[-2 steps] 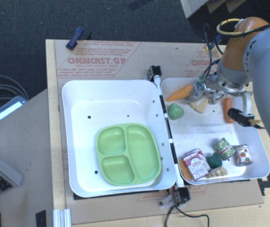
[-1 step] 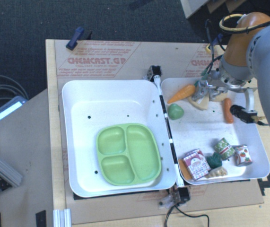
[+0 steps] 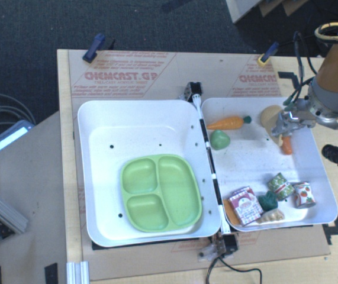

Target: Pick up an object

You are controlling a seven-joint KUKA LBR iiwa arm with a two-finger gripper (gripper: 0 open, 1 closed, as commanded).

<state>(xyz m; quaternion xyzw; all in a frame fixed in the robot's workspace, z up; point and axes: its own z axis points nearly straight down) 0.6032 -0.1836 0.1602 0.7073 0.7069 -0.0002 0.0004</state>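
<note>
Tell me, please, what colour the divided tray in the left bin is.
The divided tray is light green, seen clearly in the camera view against the white left bin.

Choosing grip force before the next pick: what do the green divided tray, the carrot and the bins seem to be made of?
Green divided tray: apparently moulded plastic, matte, uniform colour, rounded compartment walls. Carrot: probably a plastic toy, smooth even orange with a slight sheen; could be rubber. Left bin and right bin: thin white plastic by the look, soft glossy rims.

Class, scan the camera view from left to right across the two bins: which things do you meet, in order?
Green divided plate → green ball → carrot → red carton → gripper → small red-and-white box.
</note>
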